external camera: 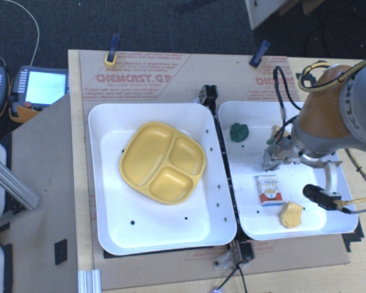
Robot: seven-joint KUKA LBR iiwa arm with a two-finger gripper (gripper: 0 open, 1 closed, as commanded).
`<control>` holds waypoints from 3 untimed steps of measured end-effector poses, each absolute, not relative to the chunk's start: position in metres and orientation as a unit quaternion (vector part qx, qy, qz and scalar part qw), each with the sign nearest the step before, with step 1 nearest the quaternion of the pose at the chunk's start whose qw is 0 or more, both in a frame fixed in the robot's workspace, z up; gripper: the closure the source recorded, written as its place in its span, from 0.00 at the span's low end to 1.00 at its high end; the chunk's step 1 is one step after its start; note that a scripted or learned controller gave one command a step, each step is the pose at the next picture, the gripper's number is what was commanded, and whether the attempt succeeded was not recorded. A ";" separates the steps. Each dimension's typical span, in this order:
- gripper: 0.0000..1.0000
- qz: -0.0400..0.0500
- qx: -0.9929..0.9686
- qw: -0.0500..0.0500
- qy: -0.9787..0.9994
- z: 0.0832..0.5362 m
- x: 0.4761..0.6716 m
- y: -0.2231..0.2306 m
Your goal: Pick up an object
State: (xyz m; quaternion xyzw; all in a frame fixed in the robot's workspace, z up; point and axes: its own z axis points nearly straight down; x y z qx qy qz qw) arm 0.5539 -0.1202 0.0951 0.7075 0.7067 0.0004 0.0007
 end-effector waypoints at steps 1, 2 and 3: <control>1.00 0.002 0.707 0.003 0.707 0.159 0.558 -0.118; 1.00 0.002 0.707 0.004 0.707 0.221 0.557 -0.123; 1.00 0.001 0.707 0.003 0.707 0.240 0.558 -0.123</control>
